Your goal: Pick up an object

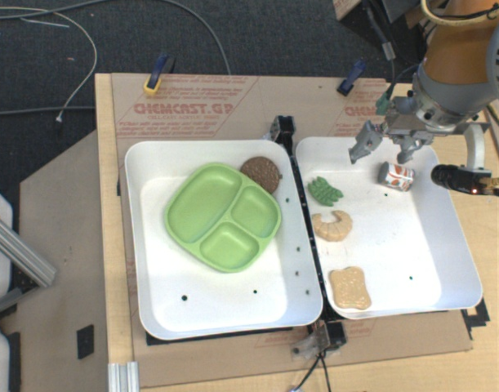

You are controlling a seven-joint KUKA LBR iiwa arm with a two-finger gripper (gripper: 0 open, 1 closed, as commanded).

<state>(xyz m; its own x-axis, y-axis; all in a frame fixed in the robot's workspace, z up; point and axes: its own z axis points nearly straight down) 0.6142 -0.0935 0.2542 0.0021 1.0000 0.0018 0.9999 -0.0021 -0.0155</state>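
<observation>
The gripper [388, 143] hangs over the back of the right bin [445, 243], its 2 fingers spread wide with nothing between them. One finger [365, 144] points down to the left; the other sits close above a small can [397, 175], which lies tipped on its side near the bin's back wall. That can looks the likeliest target, being just beside the gripper.

The can seems light and stiff, with a smooth, probably slippery wall; lying down, it may roll if nudged. Taking it across the round body, fingers either side of the middle, looks safest. Its label is red and white, but the writing is too small to read.

Other choices in the same bin: a green leafy piece [324, 191], a pale curled croissant-like piece [331, 225], and a tan toast-like piece [349, 288] near the front. These look like light toy food; how soft they are I cannot tell.

The left bin [151, 243] holds a green 3-section tray [223, 216] with a brown patty [260, 171] touching its back edge.

The cardboard [110, 219] under the bins on the bench reads "CHEMCAST GP" in red.
</observation>
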